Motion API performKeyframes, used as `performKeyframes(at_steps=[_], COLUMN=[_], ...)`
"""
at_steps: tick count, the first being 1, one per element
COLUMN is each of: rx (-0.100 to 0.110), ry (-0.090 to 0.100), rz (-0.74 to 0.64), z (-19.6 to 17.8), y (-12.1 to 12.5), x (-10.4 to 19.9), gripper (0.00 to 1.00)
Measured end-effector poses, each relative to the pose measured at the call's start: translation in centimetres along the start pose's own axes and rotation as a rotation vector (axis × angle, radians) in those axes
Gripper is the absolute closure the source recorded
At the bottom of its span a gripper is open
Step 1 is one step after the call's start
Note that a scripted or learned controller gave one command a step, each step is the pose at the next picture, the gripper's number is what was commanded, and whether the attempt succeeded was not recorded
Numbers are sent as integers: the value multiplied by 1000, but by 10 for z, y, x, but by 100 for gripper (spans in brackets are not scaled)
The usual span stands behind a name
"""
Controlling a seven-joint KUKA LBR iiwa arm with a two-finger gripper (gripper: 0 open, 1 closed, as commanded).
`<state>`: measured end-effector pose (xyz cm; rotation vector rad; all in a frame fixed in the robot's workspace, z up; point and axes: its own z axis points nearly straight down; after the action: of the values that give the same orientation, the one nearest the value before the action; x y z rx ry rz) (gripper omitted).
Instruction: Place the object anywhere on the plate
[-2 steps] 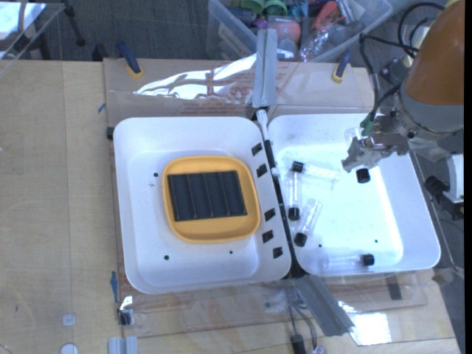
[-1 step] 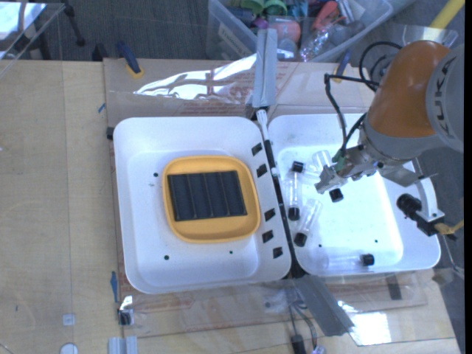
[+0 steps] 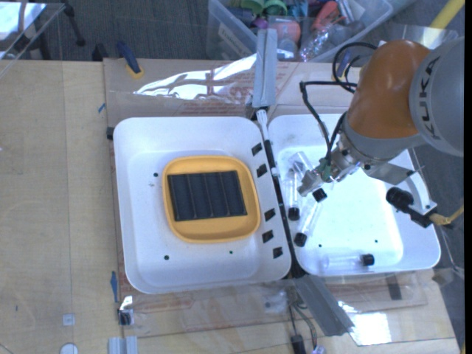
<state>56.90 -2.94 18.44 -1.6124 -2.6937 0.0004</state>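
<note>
Gripper: we see the gripper (image 3: 316, 181) low over the left part of the right bin (image 3: 420, 260), hanging off the orange-banded arm (image 3: 391, 87) that comes in from the right. Honestly we can't tell if it's spread or closed, it's a small dark blob from up here.

What it's after: looks like clear plastic syringes or tubes with black caps. One clear piece (image 3: 297, 169) lies just beside the tip, another tube (image 3: 309, 223) runs down toward the divider, and a third one (image 3: 346, 260) sits near the front wall. We can't say any of them is actually in the grip.

Why it's there: our guess is it's lined up for a pick in that cluster, since the stuff is piled toward the left wall of this bin.

Plate: the yellow plate (image 3: 212, 198) with the dark ribbed insert sits mid left bin (image 3: 136, 220), well apart from the gripper. Nothing from the right bin is on it yet, so we'd say the task is at the grab stage.

In the way: the divider (image 3: 274, 198) between the bins, with black clips along it, sits right between pick and plate. We reckon a lift is needed before crossing.

Around: a tub of colourful toys (image 3: 295, 6) is behind the bins.
</note>
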Motion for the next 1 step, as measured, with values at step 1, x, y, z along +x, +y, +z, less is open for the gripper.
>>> performKeyframes(at_steps=[1], rx=[0], ry=[0], rz=[-134], z=[-3], y=[-19], x=[38], gripper=[100])
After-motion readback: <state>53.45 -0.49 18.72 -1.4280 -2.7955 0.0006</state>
